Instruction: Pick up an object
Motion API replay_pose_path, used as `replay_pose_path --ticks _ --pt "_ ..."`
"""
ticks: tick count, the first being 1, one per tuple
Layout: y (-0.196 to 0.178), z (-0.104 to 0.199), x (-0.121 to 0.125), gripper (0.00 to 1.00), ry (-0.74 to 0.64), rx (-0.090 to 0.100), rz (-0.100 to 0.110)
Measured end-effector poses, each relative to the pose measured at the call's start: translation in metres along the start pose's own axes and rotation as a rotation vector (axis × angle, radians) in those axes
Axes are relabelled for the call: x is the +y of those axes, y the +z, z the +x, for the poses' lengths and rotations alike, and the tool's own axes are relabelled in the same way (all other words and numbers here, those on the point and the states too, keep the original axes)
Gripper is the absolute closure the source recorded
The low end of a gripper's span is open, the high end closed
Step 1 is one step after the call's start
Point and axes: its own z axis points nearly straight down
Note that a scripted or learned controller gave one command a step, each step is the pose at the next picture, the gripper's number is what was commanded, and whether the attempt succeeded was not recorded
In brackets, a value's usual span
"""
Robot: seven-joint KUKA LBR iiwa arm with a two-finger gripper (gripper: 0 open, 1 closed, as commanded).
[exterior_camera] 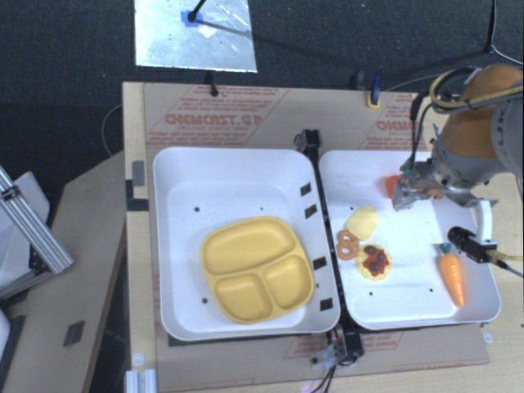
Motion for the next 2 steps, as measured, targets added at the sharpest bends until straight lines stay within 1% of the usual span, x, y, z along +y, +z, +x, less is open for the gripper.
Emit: replay_pose_path --ticks 1,2 --pt "-0.061 0.004 0.008 1.00 -0.005 0.000 -0.002" --pt "-0.115 0.004 0.009 1.00 -0.005 0.000 -0.002"
